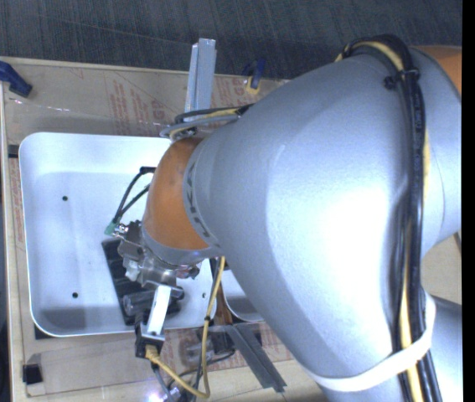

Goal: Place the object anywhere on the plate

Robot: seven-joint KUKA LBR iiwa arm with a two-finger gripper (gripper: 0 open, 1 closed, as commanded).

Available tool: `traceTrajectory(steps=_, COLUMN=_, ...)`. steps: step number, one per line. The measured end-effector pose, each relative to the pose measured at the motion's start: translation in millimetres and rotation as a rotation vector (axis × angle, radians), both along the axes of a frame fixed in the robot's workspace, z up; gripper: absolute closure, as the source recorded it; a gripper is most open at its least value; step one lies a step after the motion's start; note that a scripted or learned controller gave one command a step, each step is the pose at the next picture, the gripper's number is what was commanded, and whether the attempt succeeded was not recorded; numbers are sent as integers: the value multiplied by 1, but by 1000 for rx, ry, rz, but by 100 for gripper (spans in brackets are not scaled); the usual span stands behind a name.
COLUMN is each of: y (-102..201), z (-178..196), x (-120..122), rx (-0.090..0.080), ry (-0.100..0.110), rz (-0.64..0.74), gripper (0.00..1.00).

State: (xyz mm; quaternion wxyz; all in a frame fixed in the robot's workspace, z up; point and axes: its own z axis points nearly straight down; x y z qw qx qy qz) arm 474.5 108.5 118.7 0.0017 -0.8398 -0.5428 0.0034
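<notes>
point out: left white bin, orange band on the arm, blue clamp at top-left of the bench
left white bin (pixel 61 224): camera view, bare floor of the bin.
orange band (pixel 170 199): camera view, middle of the band above the wrist.
blue clamp (pixel 9 75): camera view, clamp body at the bench corner.

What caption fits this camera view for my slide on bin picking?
Grey arm with orange band reaches over the left white bin, its tool low near the bin's front edge.

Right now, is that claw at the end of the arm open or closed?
Cannot tell. The gripper is low in the left bin, but the arm's wrist and cables cover its tip from above.
</notes>
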Motion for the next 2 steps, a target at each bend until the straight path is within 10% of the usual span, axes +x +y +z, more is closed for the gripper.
traceTrajectory(steps=1, y=62, z=-29, x=3, rx=-1, ry=-1, rz=-341, gripper=100)
traceTrajectory(steps=2, y=5, z=82, x=33, rx=1, ry=-3, rz=-487, gripper=100)
